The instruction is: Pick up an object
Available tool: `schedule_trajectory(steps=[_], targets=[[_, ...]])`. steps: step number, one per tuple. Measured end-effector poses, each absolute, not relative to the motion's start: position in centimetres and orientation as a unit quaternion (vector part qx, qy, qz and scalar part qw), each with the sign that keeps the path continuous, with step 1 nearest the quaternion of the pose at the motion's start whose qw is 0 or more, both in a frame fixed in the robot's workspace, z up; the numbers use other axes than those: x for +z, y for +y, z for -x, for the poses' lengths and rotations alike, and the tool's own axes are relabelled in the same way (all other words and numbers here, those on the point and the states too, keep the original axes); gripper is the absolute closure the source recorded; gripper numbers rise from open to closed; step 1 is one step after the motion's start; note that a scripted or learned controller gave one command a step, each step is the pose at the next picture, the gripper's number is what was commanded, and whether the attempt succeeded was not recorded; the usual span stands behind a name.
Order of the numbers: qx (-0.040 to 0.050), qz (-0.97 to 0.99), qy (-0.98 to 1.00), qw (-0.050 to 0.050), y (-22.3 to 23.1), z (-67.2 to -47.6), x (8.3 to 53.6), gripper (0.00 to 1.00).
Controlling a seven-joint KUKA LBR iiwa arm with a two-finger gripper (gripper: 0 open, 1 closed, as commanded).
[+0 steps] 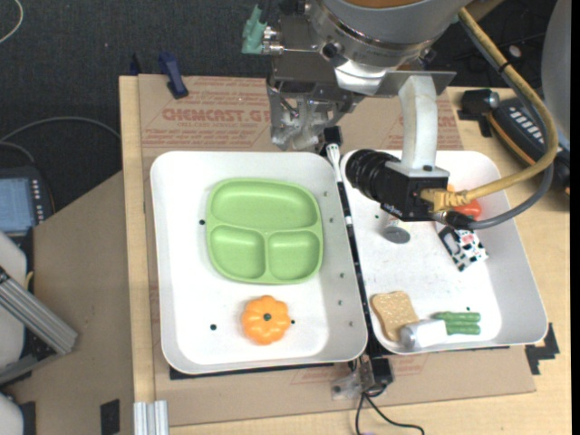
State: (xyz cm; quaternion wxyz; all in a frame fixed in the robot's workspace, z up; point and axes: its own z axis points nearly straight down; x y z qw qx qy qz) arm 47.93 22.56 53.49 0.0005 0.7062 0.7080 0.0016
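The pincer hangs at the upper centre of the frame over the back rim of the left bin, a cluster of shiny metal parts under the arm's grey wrist; whether it is released or clenched cannot be told. In that smooth white bin lie a matte green three-compartment plate and, toward the lower edge, a ribbed orange pumpkin. The right bin holds a tan slice of toast, a green bean pod and a black-and-white spotted block.

Grey arm reaching in from the right, gripper pointing down
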Motion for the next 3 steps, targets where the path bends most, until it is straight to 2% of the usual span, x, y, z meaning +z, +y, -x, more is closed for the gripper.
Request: schedule_trajectory(steps=[2,3], targets=[[0.0045,-0.706,0.708,0.002,22.6,-48.0,55.7,1.0],[-0.0084,-0.708,0.706,-0.003,22.4,-49.1,36.1,1.0]])
